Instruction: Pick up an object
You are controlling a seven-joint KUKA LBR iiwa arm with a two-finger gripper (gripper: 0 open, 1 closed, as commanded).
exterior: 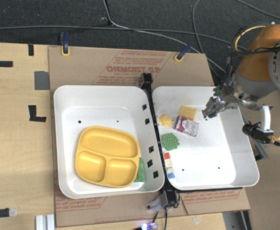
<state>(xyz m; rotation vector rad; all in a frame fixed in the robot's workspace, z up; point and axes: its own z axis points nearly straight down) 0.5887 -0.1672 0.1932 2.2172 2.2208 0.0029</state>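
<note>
In the camera view you see the dark two-finger gripper (211, 110) above the right white bin (226, 174), just right of a small yellow block (188, 112). You cannot tell how the gripper is set. A yellow divided plastic tray (107, 155) lies in the left white bin (68, 128).

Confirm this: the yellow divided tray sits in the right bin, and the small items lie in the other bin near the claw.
Wrong on the bin. The camera view shows the yellow divided tray in the left bin; the small items lie in the other bin, near the claw.
</note>
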